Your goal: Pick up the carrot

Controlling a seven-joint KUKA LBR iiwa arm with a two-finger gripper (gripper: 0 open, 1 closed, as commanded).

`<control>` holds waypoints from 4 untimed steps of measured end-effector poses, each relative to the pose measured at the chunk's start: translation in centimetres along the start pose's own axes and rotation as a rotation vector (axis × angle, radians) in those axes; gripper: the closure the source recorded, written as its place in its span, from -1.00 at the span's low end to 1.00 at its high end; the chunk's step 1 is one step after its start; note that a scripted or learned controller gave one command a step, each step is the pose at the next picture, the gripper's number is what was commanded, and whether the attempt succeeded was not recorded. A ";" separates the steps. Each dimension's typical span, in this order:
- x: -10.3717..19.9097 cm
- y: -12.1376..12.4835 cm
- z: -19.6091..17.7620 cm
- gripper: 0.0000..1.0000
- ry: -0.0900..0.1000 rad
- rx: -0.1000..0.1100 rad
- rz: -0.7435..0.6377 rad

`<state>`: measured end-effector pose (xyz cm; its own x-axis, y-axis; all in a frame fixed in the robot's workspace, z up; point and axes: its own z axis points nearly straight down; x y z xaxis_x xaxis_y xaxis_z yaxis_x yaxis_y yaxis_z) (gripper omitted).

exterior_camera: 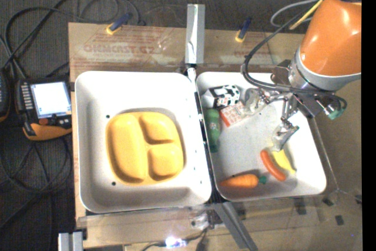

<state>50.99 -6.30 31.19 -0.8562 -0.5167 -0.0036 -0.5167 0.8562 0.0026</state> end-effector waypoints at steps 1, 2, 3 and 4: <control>2.0 -1.8 10.7 -1.00 0.004 -0.005 -0.489; 4.3 -1.9 20.1 -1.00 0.006 -0.006 -0.580; 4.2 -1.9 19.5 1.00 0.008 -0.008 -0.579; 1.8 2.0 13.1 1.00 0.003 -0.004 -0.586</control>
